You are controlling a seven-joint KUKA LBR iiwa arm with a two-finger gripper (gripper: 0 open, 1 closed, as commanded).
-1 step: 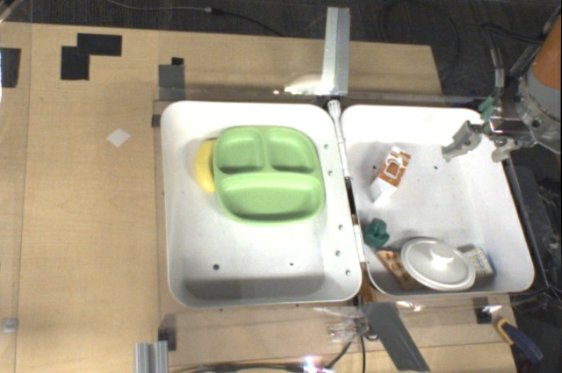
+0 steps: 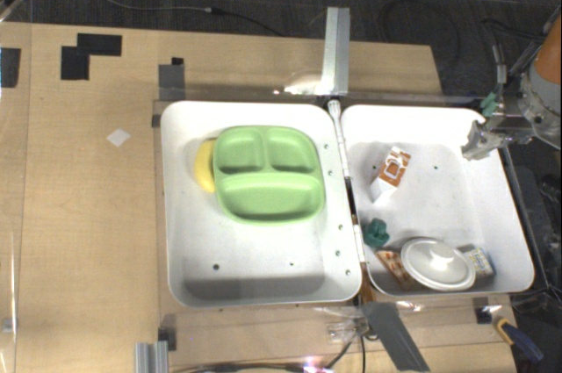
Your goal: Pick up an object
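My gripper (image 2: 483, 134) hangs over the far right edge of the right bin (image 2: 439, 213), coming in from the right with the orange band of the arm above it. It holds nothing that I can see. Below and left of it a small orange and white carton (image 2: 392, 168) lies in the bin's middle. A teal object (image 2: 376, 232) sits by the bin's left wall. A white upturned bowl (image 2: 437, 263) rests at the front, with a small clear wrapped item (image 2: 477, 258) at its right side and a brown packet (image 2: 392, 264) at its left.
The left bin (image 2: 255, 266) holds a green divided plate (image 2: 266, 172) that lies partly over a yellow object (image 2: 204, 167). A metal post (image 2: 336, 51) stands behind the rim where the bins meet. Cables run across the dark floor behind the bench.
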